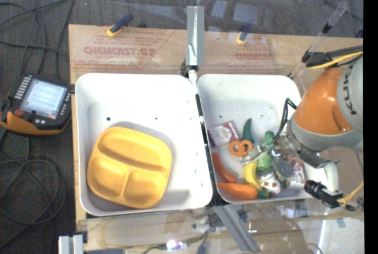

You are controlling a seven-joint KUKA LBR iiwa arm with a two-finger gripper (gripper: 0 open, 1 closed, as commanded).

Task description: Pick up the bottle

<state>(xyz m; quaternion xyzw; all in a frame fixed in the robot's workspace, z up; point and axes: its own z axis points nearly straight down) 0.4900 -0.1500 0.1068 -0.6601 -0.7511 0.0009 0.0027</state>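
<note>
Gripper low in the right bin's clutter

I see the arm [328, 111] reaching in from the right, with the gripper [276, 159] down among the toys in the right bin [248, 93]. I cannot make out a bottle in that pile. A carrot [237, 190], a banana [250, 174], an orange ring [240, 147] and a green pepper [247, 129] lie close by. A yellow divided tray [130, 166] sits in the left bin [118, 90].

You can read "CHEMCAST GP" in red print on the brown protective sheet [121, 51] behind the left bin, and a partly cut-off red print repeats behind the right bin. The arm's orange band [331, 102] shows black letters "KU".
</note>
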